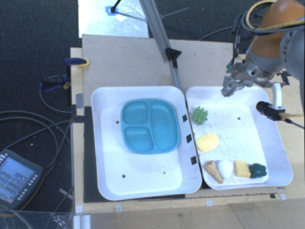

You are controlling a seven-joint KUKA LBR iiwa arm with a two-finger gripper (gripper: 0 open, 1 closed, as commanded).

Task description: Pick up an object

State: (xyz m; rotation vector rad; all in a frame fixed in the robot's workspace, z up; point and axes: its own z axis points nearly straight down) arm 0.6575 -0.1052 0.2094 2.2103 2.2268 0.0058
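My hand (230,88) hangs above the far edge of the right bin (274,142), carrying nothing; whether it is open I cannot tell. I judge this the approach: next I must drop toward a target, perhaps the green piece (199,114) or yellow piece (208,141) nearby. No readable writing anywhere.

Both white bins (143,185) look like smooth, faintly glossy plastic. The blue divided tray (150,125) in the left one is matt plastic. The counter (128,61) beneath is dull, flat board, like unpainted wood or cardboard.
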